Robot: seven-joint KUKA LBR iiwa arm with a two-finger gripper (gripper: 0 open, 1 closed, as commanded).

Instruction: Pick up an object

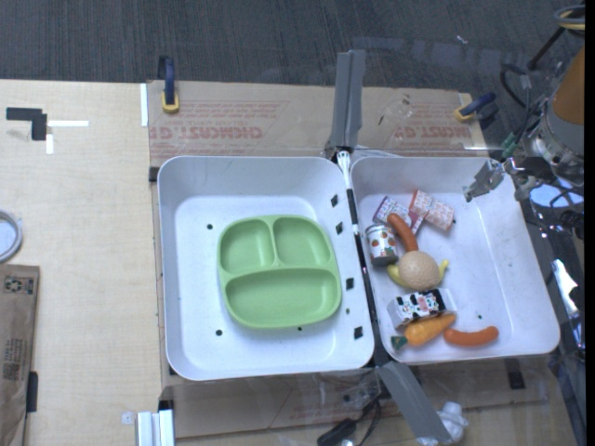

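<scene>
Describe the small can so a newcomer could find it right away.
Look in the right bin, at its left wall beside the divider. The can stands there, touching an orange sausage just above a beige ball. It alone is a cylinder with a printed label.

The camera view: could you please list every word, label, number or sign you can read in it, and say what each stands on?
"CHEMCST. GR...", red print seen upside down, partly legible, on the cardboard sheet behind the left bin.
The same red print, fainter, on the cardboard behind the right bin: too blurred to read.
Recycling-type symbol on the brown paper bag; its small text is unreadable.
Labels on the small can and the black-and-white carton: too small to read.
</scene>
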